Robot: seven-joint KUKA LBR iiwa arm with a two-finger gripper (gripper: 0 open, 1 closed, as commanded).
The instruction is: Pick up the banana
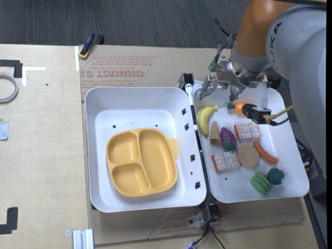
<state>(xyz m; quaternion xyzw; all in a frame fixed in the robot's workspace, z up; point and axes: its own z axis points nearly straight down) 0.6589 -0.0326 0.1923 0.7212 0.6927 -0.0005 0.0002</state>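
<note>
**Gripper poised over the far end of the right bin, banana not yet taken**

The banana [206,119] lay in the right bin [290,188], near its far left corner and close against the wall shared with the left bin [93,154]. It touched nothing but the bin floor at its upper end; its lower tip sat just beside a small cone [215,133]. The gripper [222,90] hung above the bin's far edge, slightly beyond and to the right of the banana, probably staged there for a descent. Its fingers appeared spread apart, with nothing between them.

The banana's spot near the wall likely left little room for a finger on that side.

Counted in the right bin: one banana, one cone, one purple fruit [227,137], two cracker-like squares [247,131], one round tan disc [248,157], one sausage [265,152], one orange piece [238,107], two green vegetables [261,183]. The left bin held one yellow divided plate [141,162], with three compartments.
</note>
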